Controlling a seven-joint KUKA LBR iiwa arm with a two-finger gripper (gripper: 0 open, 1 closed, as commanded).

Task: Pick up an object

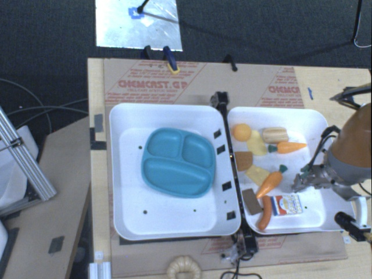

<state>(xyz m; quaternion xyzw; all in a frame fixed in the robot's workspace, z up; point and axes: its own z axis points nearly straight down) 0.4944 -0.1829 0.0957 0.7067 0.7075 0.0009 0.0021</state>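
The right bin (314,120) holds several toy foods: an orange ball (242,132), a bread roll (275,135), a carrot (290,147) and a second carrot (269,183) with a green top. A red sausage (265,213), a small printed carton (286,204), a brown square (243,160) and a dark block (251,201) lie there too. My gripper (302,181) hangs low over the right part of this bin, just right of the second carrot and above the carton. Nothing shows between its tips.
A blue divided plate (178,161) lies in the left bin (131,214). The orange-banded arm (354,141) covers the right bin's right edge. A black clip divider (228,156) runs between the bins. A doughnut-shaped object (186,267) lies at the bench's front edge.
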